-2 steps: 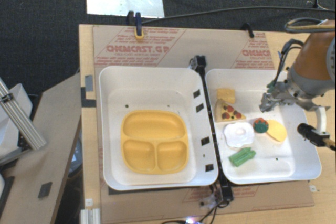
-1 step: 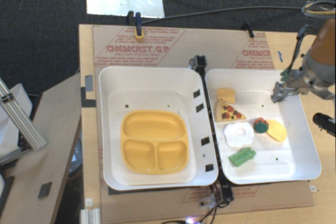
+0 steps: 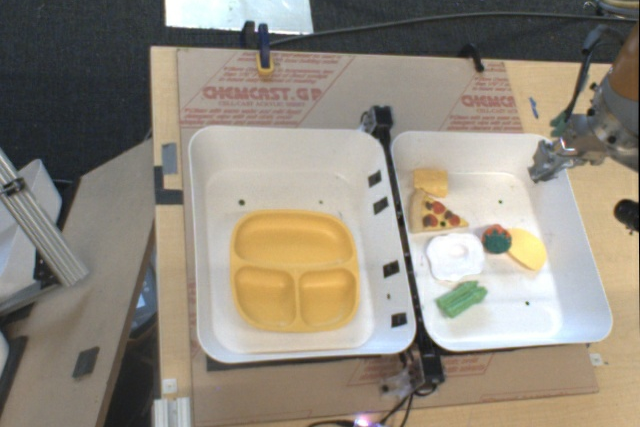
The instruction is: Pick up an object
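Observation:
The right bin (image 3: 575, 215) holds several toy foods: a yellow cheese block (image 3: 431, 181), a pizza slice (image 3: 435, 213), a white lidded cup (image 3: 455, 256), a red tomato (image 3: 496, 239), a yellow lemon-shaped piece (image 3: 527, 251) and a green ridged piece (image 3: 460, 298). My gripper (image 3: 548, 163) hangs over the bin's far right rim, above and to the right of the toys, with nothing seen between its fingers.
The left bin (image 3: 215, 165) holds a yellow divided tray (image 3: 295, 269). Black clips run along the seam between the bins (image 3: 385, 215). Cardboard covers the bench under both bins, and a cable crosses behind them.

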Tool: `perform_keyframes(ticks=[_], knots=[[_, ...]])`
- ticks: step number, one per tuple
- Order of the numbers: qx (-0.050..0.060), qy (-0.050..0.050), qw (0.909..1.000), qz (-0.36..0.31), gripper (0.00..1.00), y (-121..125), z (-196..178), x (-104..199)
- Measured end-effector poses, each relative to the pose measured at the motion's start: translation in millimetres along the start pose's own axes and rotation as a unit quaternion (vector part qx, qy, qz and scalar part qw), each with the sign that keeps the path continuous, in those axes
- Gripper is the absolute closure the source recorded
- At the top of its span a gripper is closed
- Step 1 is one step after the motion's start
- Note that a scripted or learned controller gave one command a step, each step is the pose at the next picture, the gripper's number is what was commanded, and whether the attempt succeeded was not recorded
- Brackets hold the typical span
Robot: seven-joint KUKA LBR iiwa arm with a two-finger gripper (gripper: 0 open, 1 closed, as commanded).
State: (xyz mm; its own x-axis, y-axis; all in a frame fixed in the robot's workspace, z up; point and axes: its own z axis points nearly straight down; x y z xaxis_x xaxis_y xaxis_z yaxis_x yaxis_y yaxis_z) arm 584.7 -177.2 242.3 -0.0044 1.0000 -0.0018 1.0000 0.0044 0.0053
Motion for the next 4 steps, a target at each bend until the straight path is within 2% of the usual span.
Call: perform_keyframes(ticks=[2, 4], knots=[[0.001, 0.001, 1.0, -0.002, 1.0, 38.9, -4.4, 107.0], [0.002, 0.002, 1.0, -0.003, 1.0, 58.4, 18.5, 216.4]])
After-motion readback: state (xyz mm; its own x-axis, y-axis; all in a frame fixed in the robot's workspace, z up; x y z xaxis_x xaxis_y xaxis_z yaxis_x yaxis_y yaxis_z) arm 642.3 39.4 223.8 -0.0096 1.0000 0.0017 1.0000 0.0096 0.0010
